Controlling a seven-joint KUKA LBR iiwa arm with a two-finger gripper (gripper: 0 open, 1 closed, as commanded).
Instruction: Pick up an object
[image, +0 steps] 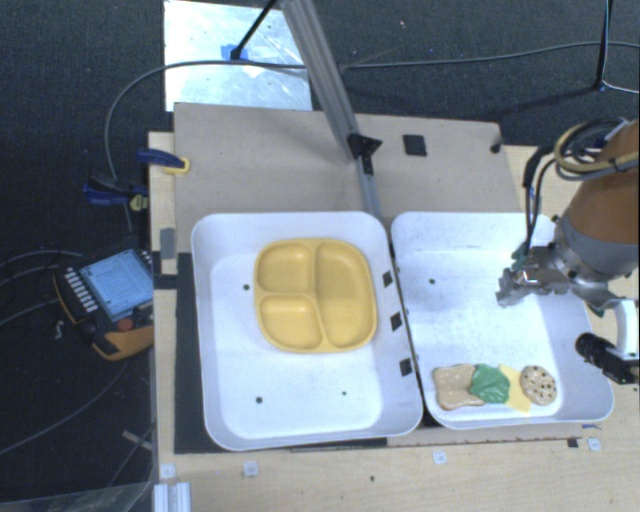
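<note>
Gripper is hanging over the right bin, above bare floor near its right side; can't tell its state from this angle, and nothing is showing in its grasp. Pickable items are sitting along the bin's near edge, well apart from the gripper: toast slice, green piece, yellow piece, cookie. Yellow divided plate is lying in the left bin.

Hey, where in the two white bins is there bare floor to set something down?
Left bin: a bare strip in front of the yellow divided plate and along its left. Right bin: open floor from the far wall to the food. Crowded: its near edge, with toast, green leaf, cookie, and around the tool.
</note>
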